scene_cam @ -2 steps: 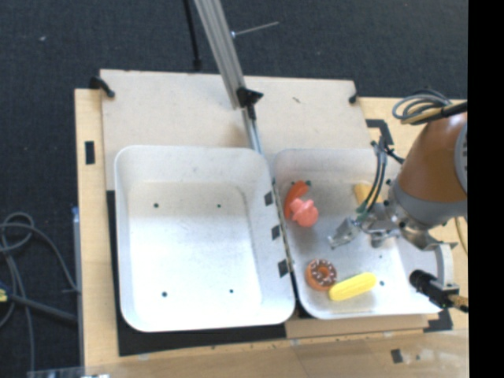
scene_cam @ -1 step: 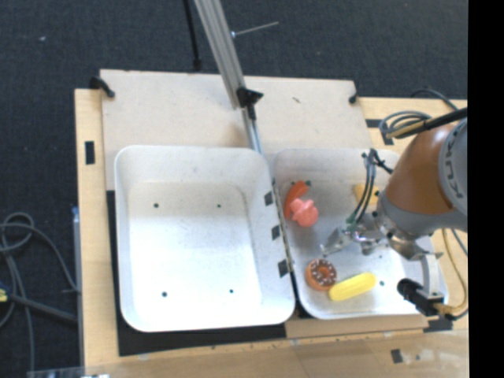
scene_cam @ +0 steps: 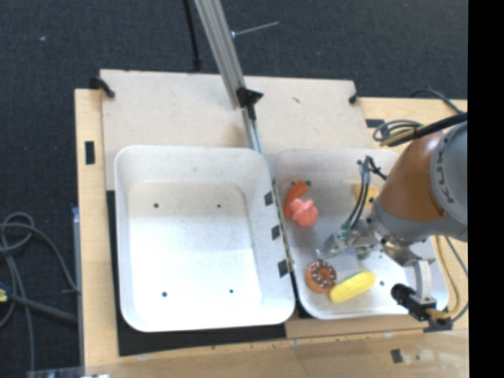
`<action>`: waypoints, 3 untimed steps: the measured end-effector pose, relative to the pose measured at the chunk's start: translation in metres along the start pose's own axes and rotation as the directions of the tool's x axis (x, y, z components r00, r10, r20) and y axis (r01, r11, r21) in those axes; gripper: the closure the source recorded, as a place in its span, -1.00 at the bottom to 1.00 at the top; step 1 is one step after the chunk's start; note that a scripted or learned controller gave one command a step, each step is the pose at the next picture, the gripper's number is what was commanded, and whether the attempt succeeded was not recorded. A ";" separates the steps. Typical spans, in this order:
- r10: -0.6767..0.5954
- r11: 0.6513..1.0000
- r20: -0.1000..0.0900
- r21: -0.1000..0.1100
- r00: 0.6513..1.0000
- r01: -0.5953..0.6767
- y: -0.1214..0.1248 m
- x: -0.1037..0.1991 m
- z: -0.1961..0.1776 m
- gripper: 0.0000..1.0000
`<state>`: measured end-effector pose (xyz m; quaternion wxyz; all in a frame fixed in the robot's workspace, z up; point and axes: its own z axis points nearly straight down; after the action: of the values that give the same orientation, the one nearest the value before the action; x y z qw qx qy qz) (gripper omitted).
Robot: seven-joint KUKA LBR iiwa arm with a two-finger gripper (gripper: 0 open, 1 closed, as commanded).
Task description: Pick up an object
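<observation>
The right bin [scene_cam: 315,164] holds a pink and red toy [scene_cam: 300,205] near its left wall. A brown ring-shaped piece with sprinkles [scene_cam: 320,275] and a yellow banana-like object [scene_cam: 352,286] lie at its front. My gripper [scene_cam: 337,247] hangs low in the middle of this bin, just above and behind the ring and the yellow object, to the right of the pink toy. Nothing shows between its tips. A small yellow thing [scene_cam: 364,192] peeks out behind the wrist, mostly hidden by the arm.
The left bin [scene_cam: 126,211] lies beside the right one, sharing a wall with black clips [scene_cam: 277,231]. A slanted aluminium pole [scene_cam: 224,46] rises behind the bins. Cables [scene_cam: 394,130] run along the bench's right side.
</observation>
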<state>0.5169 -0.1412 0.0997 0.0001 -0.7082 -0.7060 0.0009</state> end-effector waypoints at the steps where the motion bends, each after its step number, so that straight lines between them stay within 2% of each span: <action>1: 0.007 1.000 0.000 -0.007 1.000 -0.007 0.002 -0.001 -0.012 1.00; 2: -0.003 1.000 0.002 -0.010 1.000 0.003 0.002 -0.006 -0.076 1.00; 3: -0.006 1.000 0.001 -0.008 1.000 0.006 0.004 -0.008 -0.110 1.00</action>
<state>0.5210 -0.1490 0.2100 -0.0031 -0.7061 -0.7081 -0.0015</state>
